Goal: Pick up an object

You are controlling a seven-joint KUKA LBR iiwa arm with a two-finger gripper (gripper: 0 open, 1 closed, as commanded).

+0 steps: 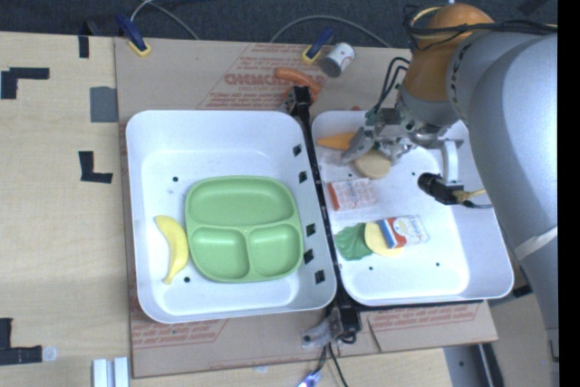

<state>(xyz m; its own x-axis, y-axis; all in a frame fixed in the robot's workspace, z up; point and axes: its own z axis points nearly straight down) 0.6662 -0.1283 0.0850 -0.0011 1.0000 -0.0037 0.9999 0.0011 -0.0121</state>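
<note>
My gripper (pixel 374 143) is low in the back left part of the right bin (pixel 471 272), reaching in from the right. It sits just above a tan round item (pixel 372 166) and right of an orange carrot-like piece (pixel 336 141). Whether it touches either one is hidden by the wrist. Further forward lie a red and white packet (pixel 352 193), a green leafy piece (pixel 348 244), a yellow round item (pixel 379 240) and a white packet with red and blue print (pixel 405 230).
The left bin (pixel 154 133) holds a green divided plate (pixel 243 227) and a yellow banana (pixel 172 247) by its left wall. A black divider (pixel 312 186) joins the bins. Behind them lie an orange tool (pixel 298 77), a grey cylinder (pixel 336 59) and cables.
</note>
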